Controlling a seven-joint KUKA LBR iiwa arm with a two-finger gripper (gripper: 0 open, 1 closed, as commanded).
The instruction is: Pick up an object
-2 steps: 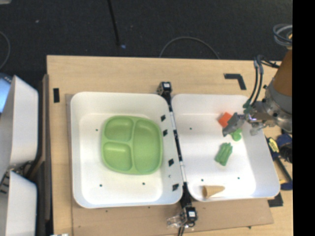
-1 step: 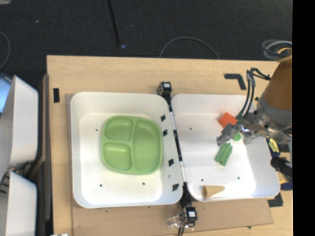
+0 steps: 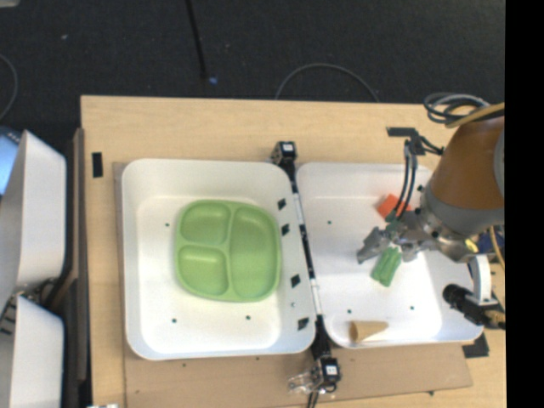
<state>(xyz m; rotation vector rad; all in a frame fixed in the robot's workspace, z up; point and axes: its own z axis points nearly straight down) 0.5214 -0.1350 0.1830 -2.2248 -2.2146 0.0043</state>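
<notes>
In the right bin point(image 3: 340, 313), a green block point(image 3: 384, 270) lies tilted near the middle. My gripper point(image 3: 391, 250) hangs right over the block's upper end. Its grey fingers point(image 3: 371, 247) are spread open to either side and the block's top sits between them, still resting on the bin floor. A small orange piece point(image 3: 387, 204) lies just behind the gripper, partly hidden by the wrist cables. A tan wedge point(image 3: 368, 332) rests near the bin's front wall.
The left bin point(image 3: 144, 313) holds a green divided plate point(image 3: 228, 250). A ridge with black clips point(image 3: 299, 245) separates the two bins. The arm's orange band point(image 3: 472, 168) covers the right bin's far right side.
</notes>
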